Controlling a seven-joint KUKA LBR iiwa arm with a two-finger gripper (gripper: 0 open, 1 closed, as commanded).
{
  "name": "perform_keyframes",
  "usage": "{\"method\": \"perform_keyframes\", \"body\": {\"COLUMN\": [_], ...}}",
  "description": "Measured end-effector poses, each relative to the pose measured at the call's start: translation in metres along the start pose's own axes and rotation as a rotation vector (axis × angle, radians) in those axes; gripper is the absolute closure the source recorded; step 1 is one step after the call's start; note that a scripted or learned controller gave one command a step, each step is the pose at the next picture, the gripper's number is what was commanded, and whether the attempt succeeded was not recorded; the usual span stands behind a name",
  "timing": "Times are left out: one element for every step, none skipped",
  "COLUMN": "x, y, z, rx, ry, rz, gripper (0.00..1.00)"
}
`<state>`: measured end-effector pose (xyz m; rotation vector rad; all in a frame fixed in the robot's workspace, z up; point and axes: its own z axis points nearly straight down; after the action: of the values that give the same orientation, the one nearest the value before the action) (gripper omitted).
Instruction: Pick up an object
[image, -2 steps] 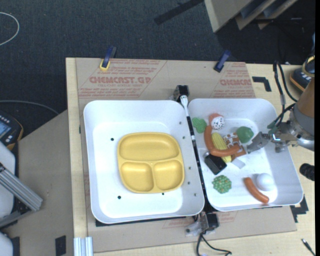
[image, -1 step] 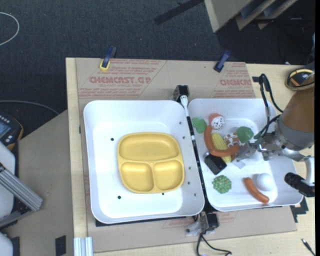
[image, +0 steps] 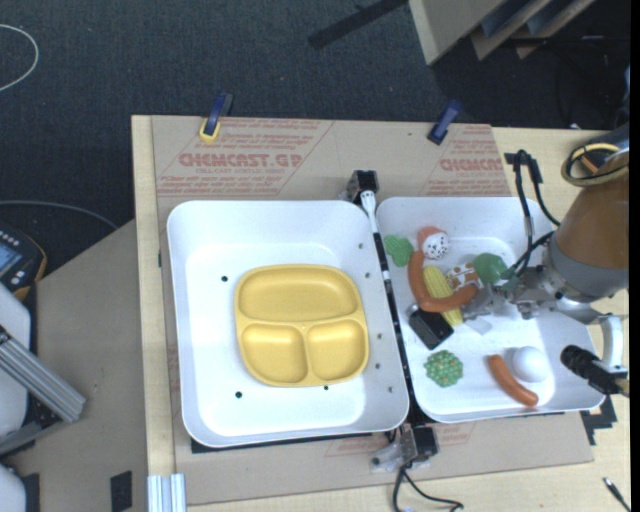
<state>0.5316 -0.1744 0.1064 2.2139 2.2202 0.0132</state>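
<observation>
In the right bin (image: 455, 215), right of the centre of the frame, lay the objects that could be picked. A corn cob (image: 437, 291) lay near the middle of this bin, and a long orange sausage (image: 432, 279) curved around it on the left side and below. Above them sat a white die with dark spots (image: 434, 243), and a green piece (image: 399, 249) was just left of the die. A second green object (image: 489, 266) was to the right of the corn. A black block (image: 430, 327) lay below the corn, and a green broccoli-like piece (image: 443, 368) was lower, near the front wall of the bin. At the lower right of the bin a white egg-shaped object (image: 526, 362) was touching a second orange sausage (image: 512, 381).

The gripper (image: 497, 297) was low in the right bin, just right of the corn and the sausage; if it was released or clenched I cannot tell, because this part was blurred. The grey arm (image: 590, 262) with its orange band came in from the right edge.

The left bin (image: 195, 300) held a yellow divided tray (image: 300, 323) in its middle. Both bins stood on the surface (image: 300, 150), which carried red printed letters, and two clamps (image: 212, 118) were at its upper edge.
</observation>
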Motion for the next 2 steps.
{"method": "perform_keyframes", "body": {"x": [-0.001,-0.008], "y": [0.003,0.008], "z": [-0.011,-0.073], "rx": [-0.010,0.002], "ry": [-0.004,-0.006], "rz": [0.001,0.002], "gripper": [1.00,1.00]}}
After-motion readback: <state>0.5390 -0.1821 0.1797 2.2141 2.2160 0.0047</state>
